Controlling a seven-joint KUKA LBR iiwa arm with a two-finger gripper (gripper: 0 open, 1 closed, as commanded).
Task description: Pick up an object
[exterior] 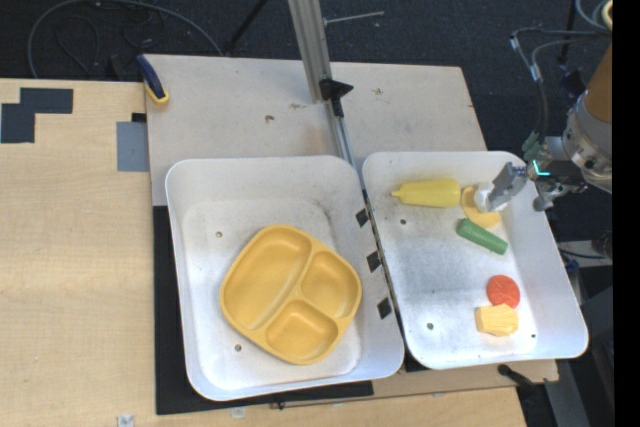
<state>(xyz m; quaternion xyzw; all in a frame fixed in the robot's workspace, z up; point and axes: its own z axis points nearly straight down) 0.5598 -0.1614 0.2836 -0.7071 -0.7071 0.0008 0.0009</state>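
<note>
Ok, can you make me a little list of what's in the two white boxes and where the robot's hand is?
left bin: yellow divided plate
right bin: yellow bottle, green piece, red piece, yellow block, small yellow piece beside the gripper
gripper: over the right bin's far right part, next to the yellow bottle
held: cannot tell
arm: comes in from the right
</note>
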